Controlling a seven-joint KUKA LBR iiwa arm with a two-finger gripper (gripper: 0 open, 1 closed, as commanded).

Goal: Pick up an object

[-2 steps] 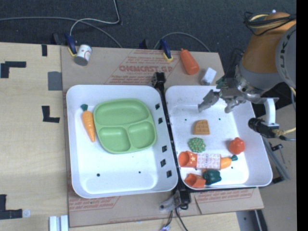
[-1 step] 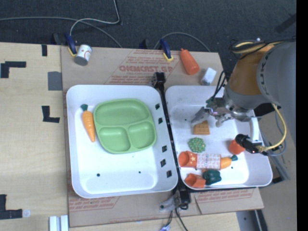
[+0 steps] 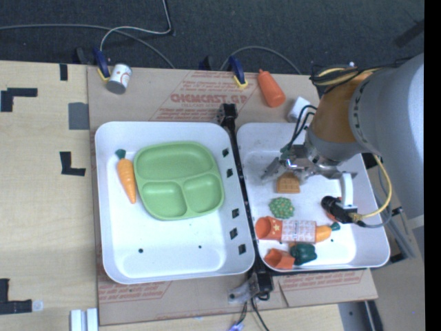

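Observation:
My gripper (image 3: 286,171) hangs low over the upper middle of the right bin (image 3: 365,254), its fingers spread and open. A small tan wedge-shaped piece (image 3: 288,183) lies just below the fingertips, and I cannot tell whether they touch it. Further down the bin lie a round green bumpy toy (image 3: 281,206), an orange bottle with a pale label (image 3: 293,229), an orange piece (image 3: 278,258) and a dark green toy (image 3: 303,252). Nothing is between the fingers.
The left bin (image 3: 165,261) holds a green divided plate (image 3: 180,180) and a toy carrot (image 3: 126,176) by its left wall. Behind the bins lie an orange toy (image 3: 271,88), a white block (image 3: 300,107) and a small can (image 3: 119,78). A cable with a black plug (image 3: 332,204) hangs off the wrist.

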